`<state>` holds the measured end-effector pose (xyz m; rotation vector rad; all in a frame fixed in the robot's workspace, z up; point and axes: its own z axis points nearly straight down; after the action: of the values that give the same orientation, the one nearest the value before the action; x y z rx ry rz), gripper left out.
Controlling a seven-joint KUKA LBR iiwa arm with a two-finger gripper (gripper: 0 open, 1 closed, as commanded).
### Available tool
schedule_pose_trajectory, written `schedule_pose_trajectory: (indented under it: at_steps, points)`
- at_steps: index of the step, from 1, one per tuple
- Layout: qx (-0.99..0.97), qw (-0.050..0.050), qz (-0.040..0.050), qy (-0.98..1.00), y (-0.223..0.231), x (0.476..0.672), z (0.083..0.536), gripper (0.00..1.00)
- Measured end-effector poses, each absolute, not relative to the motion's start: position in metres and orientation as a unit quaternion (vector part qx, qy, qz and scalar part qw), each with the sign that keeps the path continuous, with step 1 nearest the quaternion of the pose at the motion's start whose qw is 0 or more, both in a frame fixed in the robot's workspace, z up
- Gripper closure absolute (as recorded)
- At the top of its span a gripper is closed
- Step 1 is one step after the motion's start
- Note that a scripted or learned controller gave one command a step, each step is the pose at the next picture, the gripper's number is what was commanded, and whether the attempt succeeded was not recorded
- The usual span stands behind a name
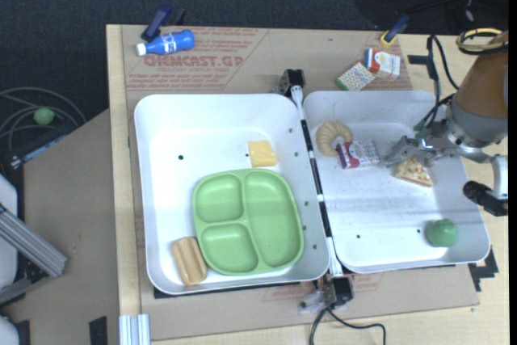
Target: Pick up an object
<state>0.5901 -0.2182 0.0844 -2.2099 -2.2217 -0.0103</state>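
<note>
My gripper (pixel 409 152) hangs low in the right bin (pixel 380 250), at its right side, open with its fingers spread. Just beneath and right of the fingertips lies a pizza slice (pixel 416 172), touching or nearly touching them; nothing sits between the fingers. A red-and-white packet (pixel 357 153) lies to the gripper's left, and a croissant (pixel 331 135) beyond that. A green ball (pixel 441 233) rests near the bin's front right corner. The arm's orange band (pixel 485 85) shows at the right edge.
The left bin (pixel 161 141) holds a green divided plate (pixel 246 220), a yellow cheese block (pixel 261 153) and a tan wafer (pixel 188 259). On the bench behind the bins are a blue bottle (pixel 168 43) and small cartons (pixel 367 70). A black divider (pixel 311 174) separates the bins.
</note>
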Motion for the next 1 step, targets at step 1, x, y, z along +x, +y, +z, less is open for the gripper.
schedule_pose_trajectory:
  at_steps: [1]
  points:
    - [-0.706, 0.001, -0.0016, -0.708, -0.2215, 0.5898, 0.0951, 1.0]
